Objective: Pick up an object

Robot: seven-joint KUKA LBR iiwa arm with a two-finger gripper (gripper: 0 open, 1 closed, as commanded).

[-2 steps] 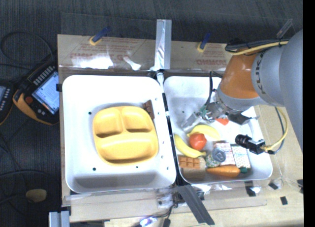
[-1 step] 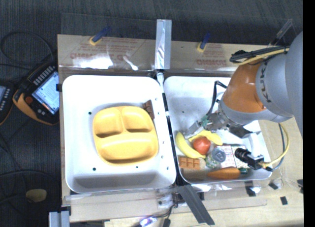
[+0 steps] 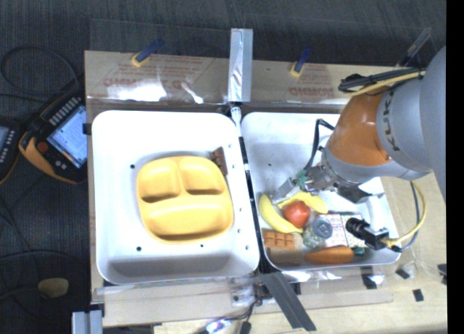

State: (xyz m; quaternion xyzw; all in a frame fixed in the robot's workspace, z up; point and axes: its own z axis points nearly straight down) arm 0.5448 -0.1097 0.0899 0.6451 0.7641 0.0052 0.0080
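Observation:
The right bin (image 3: 283, 137) holds a cluster of items near its front. A yellow banana (image 3: 270, 214) curves beside a red tomato-like ball (image 3: 296, 214), and a second banana piece (image 3: 313, 201) lies just behind. A brown waffle-like block (image 3: 279, 239), an orange carrot (image 3: 330, 255), a round grey lid (image 3: 318, 231) and a pink-and-white packet (image 3: 339, 222) lie along the front wall. My gripper (image 3: 306, 180) hangs low over the bananas, just behind the red ball, under the orange wrist band (image 3: 360, 137).
The left bin (image 3: 116, 137) bears a yellow divided tray (image 3: 185, 196) with a small brown piece (image 3: 218, 157) at its back right corner. A dividing wall (image 3: 245, 180) runs between the bins. An orange handheld device (image 3: 58, 140) lies off the bench at left.

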